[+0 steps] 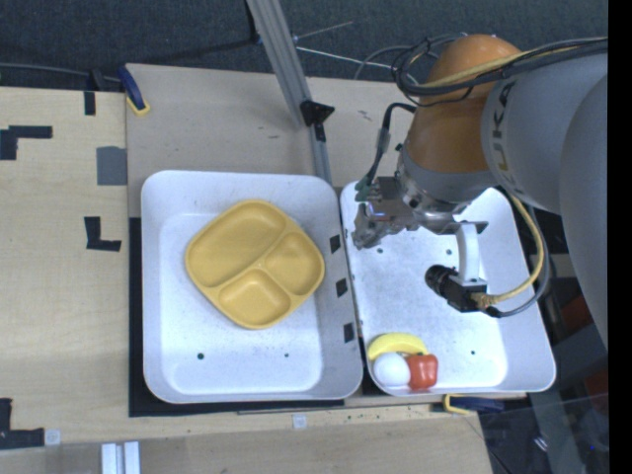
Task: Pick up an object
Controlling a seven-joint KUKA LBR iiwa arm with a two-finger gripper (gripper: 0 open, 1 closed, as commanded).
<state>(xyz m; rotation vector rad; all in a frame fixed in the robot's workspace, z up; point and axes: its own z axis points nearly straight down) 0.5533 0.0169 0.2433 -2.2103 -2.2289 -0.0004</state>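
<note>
A yellow divided plate lies in the left bin. In the right bin, at its near left corner, sit a yellow banana-like piece, a white egg-shaped object and a small red object, all close together. My gripper hangs over the far left part of the right bin, near the wall between the bins. It is well away from the small objects, and I see nothing between its fingers. Its fingertips are dark and small against the bin floor.
A slanted metal pole rises behind the bins. The grey arm with its orange band covers the right bin's far side. A black cable fitting and yellow cable hang over the right bin's middle. Bare white floor shows around the plate.
</note>
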